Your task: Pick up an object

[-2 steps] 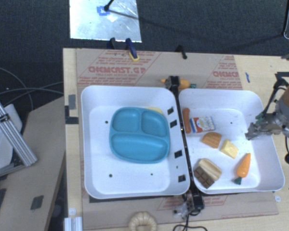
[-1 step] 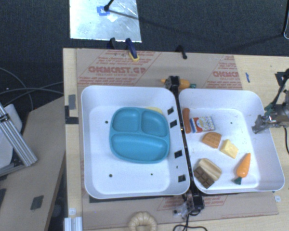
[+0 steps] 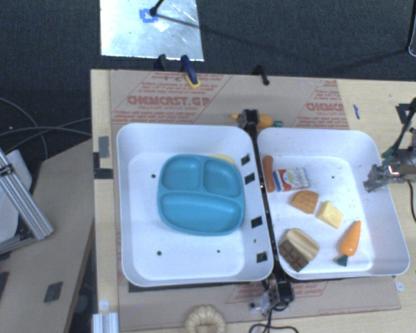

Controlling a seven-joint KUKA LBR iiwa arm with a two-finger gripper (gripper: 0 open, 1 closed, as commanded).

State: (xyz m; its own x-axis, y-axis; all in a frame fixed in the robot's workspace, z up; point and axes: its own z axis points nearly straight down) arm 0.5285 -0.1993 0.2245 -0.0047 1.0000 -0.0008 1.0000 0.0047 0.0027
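From above, the gripper (image 3: 380, 177) sits at the right bin's (image 3: 374, 255) right rim, and I cannot tell how it is set. In that bin lie a sausage (image 3: 268, 173), a small carton (image 3: 292, 179), a bread slice (image 3: 305, 202), a cheese wedge (image 3: 330, 214), a carrot (image 3: 350, 238) and a wooden block (image 3: 297, 248). The left bin (image 3: 139, 255) holds a blue divided plate (image 3: 200, 193).
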